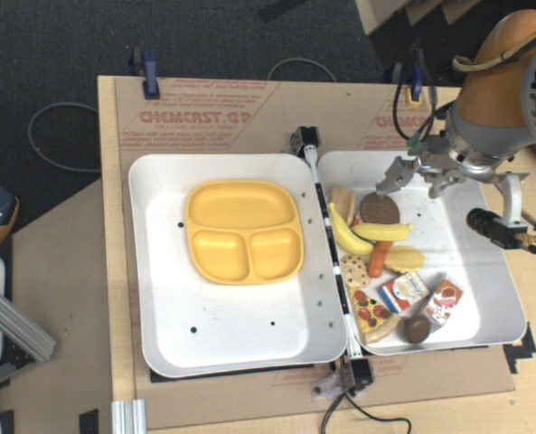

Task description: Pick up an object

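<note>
Two white bins side by side on a brown board at mid-frame, left bin (159, 315) bearing a yellow divided tray (244, 230), right bin (484, 269) crowded along its left half with toy food: bananas (362, 231), brown round piece (379, 210), carrot (380, 254), small cartons (421, 295), pizza slice (370, 313). Gripper (427, 174) at upper right, spread open and holding nothing, poised above the bin's top edge, just right of the brown piece. Best to drop straight onto one clear-edged item, probably that piece, avoiding the bin wall; dark carpet and loose cables beyond.
</note>
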### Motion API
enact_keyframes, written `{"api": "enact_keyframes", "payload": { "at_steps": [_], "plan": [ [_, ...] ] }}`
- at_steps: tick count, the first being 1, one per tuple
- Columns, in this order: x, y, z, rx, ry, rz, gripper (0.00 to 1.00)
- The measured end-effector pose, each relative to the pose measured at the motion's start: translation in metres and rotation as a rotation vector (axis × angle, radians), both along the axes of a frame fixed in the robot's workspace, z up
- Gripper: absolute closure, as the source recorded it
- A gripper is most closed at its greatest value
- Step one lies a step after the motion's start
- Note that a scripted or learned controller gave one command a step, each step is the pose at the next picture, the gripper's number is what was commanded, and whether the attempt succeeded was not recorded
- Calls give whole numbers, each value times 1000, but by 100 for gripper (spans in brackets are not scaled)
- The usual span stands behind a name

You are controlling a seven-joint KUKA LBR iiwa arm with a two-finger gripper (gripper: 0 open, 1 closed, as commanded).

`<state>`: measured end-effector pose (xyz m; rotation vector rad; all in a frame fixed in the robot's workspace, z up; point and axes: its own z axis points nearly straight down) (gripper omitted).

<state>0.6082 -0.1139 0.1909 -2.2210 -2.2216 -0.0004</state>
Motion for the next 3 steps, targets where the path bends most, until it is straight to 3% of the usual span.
{"api": "enact_keyframes", "payload": {
  "at_steps": [1, 2, 3],
  "plan": [
    [-41, -11, -109, 4, 2, -4, 0],
    [-35, -10, -91, 0, -14, -1, 100],
    [-19, 50, 0, 0, -10, 7, 100]
  ]
}}
